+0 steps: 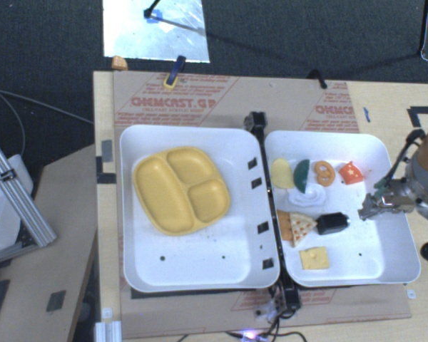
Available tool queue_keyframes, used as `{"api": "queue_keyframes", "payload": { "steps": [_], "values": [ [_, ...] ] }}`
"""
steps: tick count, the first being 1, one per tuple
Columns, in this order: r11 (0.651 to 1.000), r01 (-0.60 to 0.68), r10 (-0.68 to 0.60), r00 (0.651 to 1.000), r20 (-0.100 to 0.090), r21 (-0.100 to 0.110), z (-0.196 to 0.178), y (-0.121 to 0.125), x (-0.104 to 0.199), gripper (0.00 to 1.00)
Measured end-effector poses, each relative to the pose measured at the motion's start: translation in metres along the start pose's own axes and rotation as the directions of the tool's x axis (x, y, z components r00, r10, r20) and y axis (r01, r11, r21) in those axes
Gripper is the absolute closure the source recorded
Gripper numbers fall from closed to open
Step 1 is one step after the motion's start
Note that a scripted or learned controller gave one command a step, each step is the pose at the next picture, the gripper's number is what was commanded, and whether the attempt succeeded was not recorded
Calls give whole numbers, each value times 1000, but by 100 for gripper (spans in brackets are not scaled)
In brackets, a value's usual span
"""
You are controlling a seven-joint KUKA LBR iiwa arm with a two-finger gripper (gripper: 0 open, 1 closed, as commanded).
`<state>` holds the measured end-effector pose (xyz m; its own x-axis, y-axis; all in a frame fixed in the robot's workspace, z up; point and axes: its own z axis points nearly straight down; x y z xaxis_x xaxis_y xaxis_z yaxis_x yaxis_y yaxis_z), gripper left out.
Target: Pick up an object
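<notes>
Grey metal, my gripper (369,209) hangs low over the right bin (396,258), near its right wall; whether my jaws are open or closed I cannot tell, and I see nothing between them. My arm (424,180) comes in from the right edge, tilted down and leftward toward the bin's middle.

Just left of my fingertips lies a black object (332,223) — near but apart. Beside it, further left, sit a pizza slice (298,227) and a white crumpled piece (308,197). Below them lies a yellow cheese square (314,258). Along the bin's far side run a yellow piece (282,173), a green piece (301,172), an orange ring (324,173) and a red piece (351,172).

The left bin (200,262) holds a yellow divided tray (181,189).

The cardboard sheet (221,98) under both bins bears red print — "CHEMCAST GP".
</notes>
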<state>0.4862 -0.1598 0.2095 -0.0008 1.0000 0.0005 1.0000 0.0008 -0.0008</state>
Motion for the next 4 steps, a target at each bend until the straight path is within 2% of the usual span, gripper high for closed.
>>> {"api": "queue_keyframes", "payload": {
  "steps": [4],
  "values": [
    [1000,9,-9,1000,2,-17,-45,6,0,100]
  ]
}}
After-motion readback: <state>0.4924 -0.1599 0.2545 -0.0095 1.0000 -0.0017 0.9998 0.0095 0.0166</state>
